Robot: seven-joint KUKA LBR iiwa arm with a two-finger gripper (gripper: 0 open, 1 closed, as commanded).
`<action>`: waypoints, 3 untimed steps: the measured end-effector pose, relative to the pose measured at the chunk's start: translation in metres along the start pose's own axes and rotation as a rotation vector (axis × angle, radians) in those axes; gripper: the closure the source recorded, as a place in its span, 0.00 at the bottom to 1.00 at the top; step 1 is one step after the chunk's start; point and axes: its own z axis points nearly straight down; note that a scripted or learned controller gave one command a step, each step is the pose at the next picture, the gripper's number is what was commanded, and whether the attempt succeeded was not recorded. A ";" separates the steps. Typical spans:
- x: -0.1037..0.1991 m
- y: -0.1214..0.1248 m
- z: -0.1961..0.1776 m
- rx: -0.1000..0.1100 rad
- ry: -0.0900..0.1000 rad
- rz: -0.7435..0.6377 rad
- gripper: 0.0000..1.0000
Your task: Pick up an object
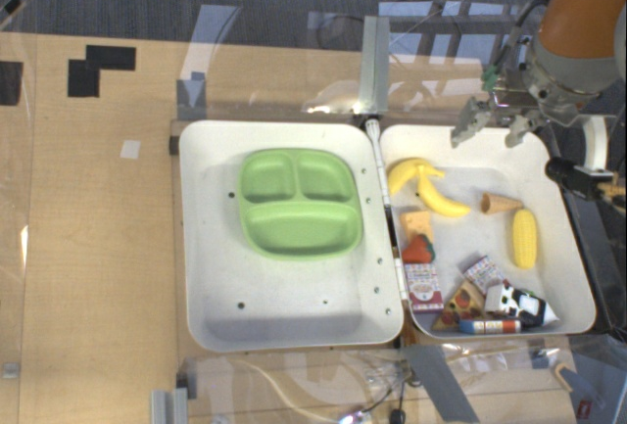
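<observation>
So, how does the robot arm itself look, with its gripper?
The arm has a rounded orange band above a grey wrist section. Below it sits a grey metal gripper with two thin, pale fingers. Thin dark cables run along the wrist, and a light cable trails off toward the top edge.

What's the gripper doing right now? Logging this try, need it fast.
Gripper: open, holding nothing, above the right bin's far edge.
</observation>
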 end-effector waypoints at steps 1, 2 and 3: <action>-0.017 -0.029 0.076 0.000 0.000 0.024 0.00; -0.037 -0.016 0.188 -0.012 -0.002 0.069 0.00; -0.034 -0.013 0.176 -0.018 0.002 0.070 1.00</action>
